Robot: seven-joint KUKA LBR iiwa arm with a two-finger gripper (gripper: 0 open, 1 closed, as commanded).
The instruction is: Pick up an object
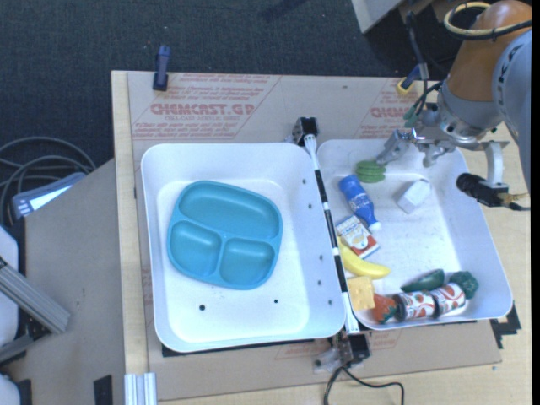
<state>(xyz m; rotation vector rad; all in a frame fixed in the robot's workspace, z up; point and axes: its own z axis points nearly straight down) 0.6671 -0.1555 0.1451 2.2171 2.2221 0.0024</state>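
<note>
— Nearest the lens, what lies at the front of the right bin (pixel 498 289)?

— Well below the claw (pixel 415 144), a red and white can (pixel 432 301) lies on its side against the front wall, with a dark green thing (pixel 427 280) along its upper side and a small red item (pixel 386 308) at its left end. An orange block (pixel 360 293) sits just left of that, touching the tip of a banana (pixel 363 266).

— And the claw itself?

— It hangs over the back edge of the right bin, below the grey wrist and its orange band (pixel 489 36). Two thin fingers (pixel 391 149) point down and stand apart, with nothing between them.

— What is closest to it?

— A green round piece (pixel 369 172) lies just below and left of the left finger; I cannot tell if they touch. A white block (pixel 413 196) sits below the claw, a little apart from it. Farther down and left, a blue bottle (pixel 358 200) lies at a slant, with a red and white carton (pixel 357 235) beneath it, beside the banana.

— And the other side?

— Far left of the claw, the left bin (pixel 160 175) holds a blue divided plate (pixel 224 234). Both bins rest on the brown desk (pixel 211 108).
</note>
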